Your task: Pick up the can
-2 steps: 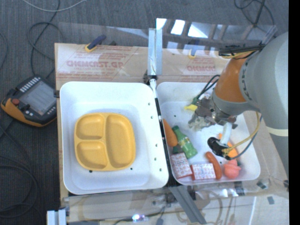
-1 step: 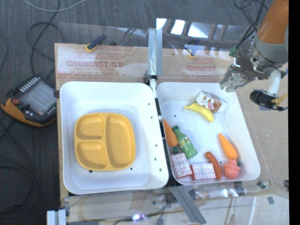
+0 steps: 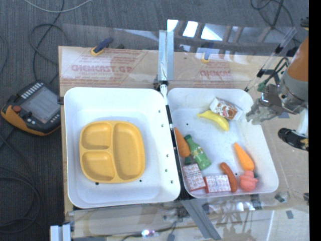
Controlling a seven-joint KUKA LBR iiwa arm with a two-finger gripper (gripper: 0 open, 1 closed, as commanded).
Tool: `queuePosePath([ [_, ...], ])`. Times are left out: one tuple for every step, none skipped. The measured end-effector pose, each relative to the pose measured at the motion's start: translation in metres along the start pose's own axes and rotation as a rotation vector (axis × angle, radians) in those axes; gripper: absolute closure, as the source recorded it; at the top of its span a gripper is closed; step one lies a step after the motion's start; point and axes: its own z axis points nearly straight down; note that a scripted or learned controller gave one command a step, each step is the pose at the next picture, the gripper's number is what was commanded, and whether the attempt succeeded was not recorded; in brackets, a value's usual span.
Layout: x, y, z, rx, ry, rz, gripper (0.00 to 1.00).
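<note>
Yellow tray (image 3: pixel 113 151) in left bin (image 3: pixel 75 102), toys in right bin (image 3: pixel 261 134)

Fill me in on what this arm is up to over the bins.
The grey arm's hand sits at the upper right rim of the right bin, touching none of the toys. In that bin lie a banana, a small carton, two carrots, a green bottle, a sausage and two red-patterned boxes. The left bin holds a yellow divided plate. I cannot pick out a clear can.

Bright, even light; glare up top
</note>
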Motion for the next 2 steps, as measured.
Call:
queuePosePath([
  [0.082,0.016,-0.038,-0.003,0.002,-0.07,1.0],
  [0.107,-0.059,0.095,0.002,0.004,-0.163,1.0],
])
